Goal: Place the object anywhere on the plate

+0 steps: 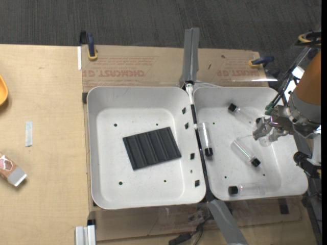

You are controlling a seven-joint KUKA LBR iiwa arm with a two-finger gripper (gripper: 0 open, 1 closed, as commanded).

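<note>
A dark grey ribbed plate (152, 147) lies flat in the middle of the left bin (102, 106). Several clear tubes with black caps lie in the right bin (219, 98): one tube (204, 137) along its left wall, one (239, 111) near the back, one (245, 154) in the middle, one (247, 189) at the front. My gripper (263, 130) hangs over the right part of the right bin, between the back tube and the middle tube. A clear, glassy shape sits right under it, and I cannot make out whether it is held.
The arm's orange band (310, 80) and grey wrist stand over the right bin's right edge. A grey divider bar (191, 55) runs between the bins. Clamps (90, 45) hold cardboard behind them. Small items (12, 170) lie on the bench at far left.
</note>
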